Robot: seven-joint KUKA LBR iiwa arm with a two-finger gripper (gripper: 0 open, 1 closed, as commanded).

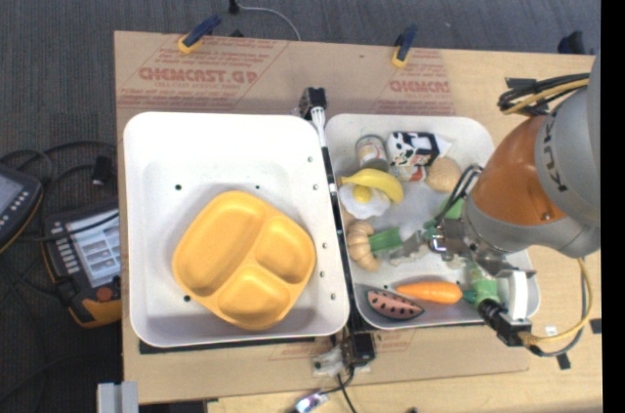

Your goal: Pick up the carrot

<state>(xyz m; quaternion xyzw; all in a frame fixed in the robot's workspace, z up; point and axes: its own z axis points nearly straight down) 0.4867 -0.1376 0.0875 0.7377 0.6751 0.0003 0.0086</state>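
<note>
Jaw state: cannot tell. The gripper (pixel 431 241) reads as a cluster of metal and dark parts under the orange-banded wrist, and its tips are not resolved.

Camera view:
- Gripper sits over the middle of the right bin (pixel 410 120), among the toy foods.
- Carrot (pixel 430 292) lies flat on the bin floor near the bin's 6 o'clock rim, long axis running 9 to 3 o'clock. It is at 6 o'clock from the gripper, near but apart, with white floor visible between them.
- Watermelon slice (pixel 394 305) lies just beside the carrot's 9 o'clock end. Green piece (pixel 387 238) lies at the gripper's 9 o'clock. Banana (pixel 377 183) sits toward 11 o'clock.
- Left bin (pixel 156 147) holds a yellow divided plate (pixel 244 257).

Progress, as judged: nothing lifted, and the carrot looks untouched. Left to do: shift toward 6 o'clock, line up across the carrot's short axis, descend, grip, raise. The watermelon's closeness may crowd the grasp.
</note>
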